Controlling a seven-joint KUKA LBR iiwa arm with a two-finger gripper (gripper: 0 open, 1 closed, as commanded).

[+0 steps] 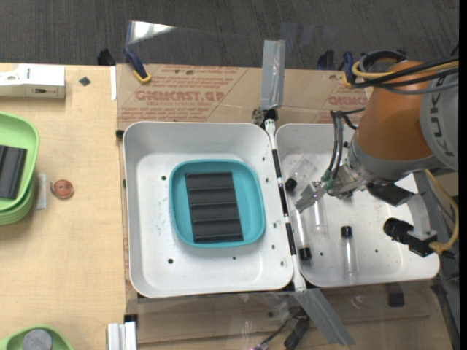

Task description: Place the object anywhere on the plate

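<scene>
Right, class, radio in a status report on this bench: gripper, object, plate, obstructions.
Gripper low in right white bin, finger state unclear. Clear plastic tubes with black caps lying there. Teal square plate in left bin carries black ridged block.

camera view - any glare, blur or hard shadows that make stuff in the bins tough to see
Camera view: even, soft light, no hard shadows; the teal plate and its dark insert read sharply; the clear tubes in the right bin nearly vanish against the white; the gripper looks slightly soft; the tape above the bins shows a faint sheen.
</scene>
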